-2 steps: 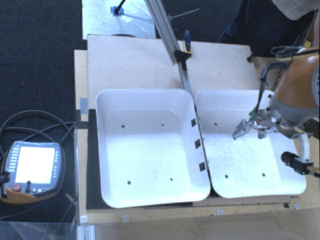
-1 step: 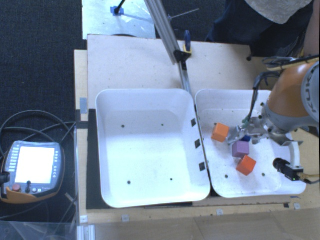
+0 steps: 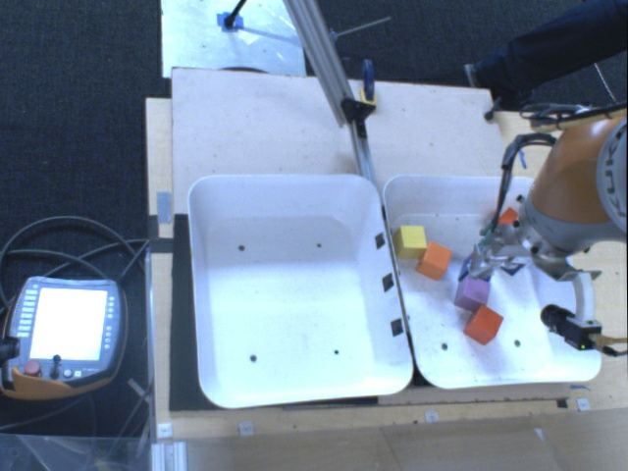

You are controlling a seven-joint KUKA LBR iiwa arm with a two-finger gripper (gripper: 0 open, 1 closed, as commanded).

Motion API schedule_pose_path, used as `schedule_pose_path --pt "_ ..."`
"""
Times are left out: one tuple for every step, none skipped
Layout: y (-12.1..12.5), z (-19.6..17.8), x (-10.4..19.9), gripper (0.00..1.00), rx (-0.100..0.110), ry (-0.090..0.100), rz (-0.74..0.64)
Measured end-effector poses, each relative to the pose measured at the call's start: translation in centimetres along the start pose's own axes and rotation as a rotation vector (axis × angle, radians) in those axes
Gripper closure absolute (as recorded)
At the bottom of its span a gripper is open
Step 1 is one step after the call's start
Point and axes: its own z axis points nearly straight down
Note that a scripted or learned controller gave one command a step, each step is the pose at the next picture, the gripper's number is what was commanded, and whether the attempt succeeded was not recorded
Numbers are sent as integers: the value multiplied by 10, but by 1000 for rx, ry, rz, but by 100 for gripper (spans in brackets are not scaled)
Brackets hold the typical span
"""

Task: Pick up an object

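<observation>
In the right bin (image 3: 510,366) lie a yellow cube (image 3: 411,239), an orange cube (image 3: 435,261), a purple cube (image 3: 473,292) and a red-orange cube (image 3: 483,325). Another small orange block (image 3: 507,218) peeks out behind the arm near the bin's far side. My gripper (image 3: 480,266) hangs low over the bin, right at the upper edge of the purple cube. The wrist hides how the fingertips meet the cube.
The left bin (image 3: 211,214) stands beside the right one. A slanted metal pole (image 3: 319,42) crosses above the bench. A teach pendant (image 3: 64,337) lies at the far left, off the bench. The arm's grey and orange body (image 3: 579,189) covers the right bin's far right corner.
</observation>
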Motion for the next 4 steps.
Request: schedule_pose_path --pt "4 -62 -8 100 -3 -1 0" --pt "5 -60 -7 100 2 1 0" --pt "-2 -71 37 100 3 3 -5" --pt "-3 -71 82 100 3 3 -6"
